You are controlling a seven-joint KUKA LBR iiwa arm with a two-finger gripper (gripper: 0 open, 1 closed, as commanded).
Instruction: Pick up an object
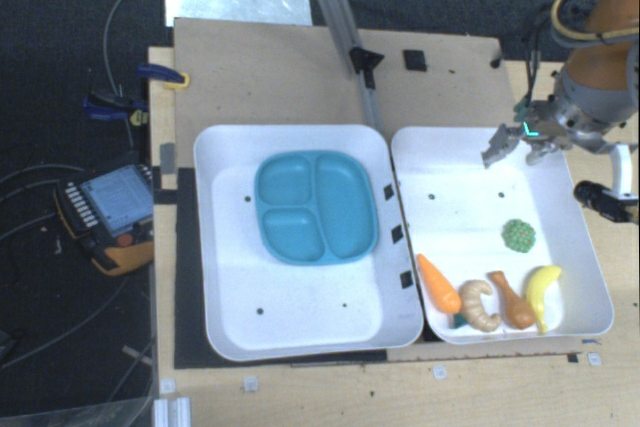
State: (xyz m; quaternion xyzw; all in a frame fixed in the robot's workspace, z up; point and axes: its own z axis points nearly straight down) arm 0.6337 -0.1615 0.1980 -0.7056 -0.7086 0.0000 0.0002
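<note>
Two white bins sit side by side: left bin (225,315) holds a blue plate (316,207). Gripper (520,149), fingers spread wide and holding nothing, hangs over the right bin's (450,215) far edge; toy food (490,300) lines its near edge.

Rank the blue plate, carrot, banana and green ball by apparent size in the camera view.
1. blue plate, by far largest.
2. carrot and banana: they look about alike, so unranked.
3. green ball, smallest.
</note>
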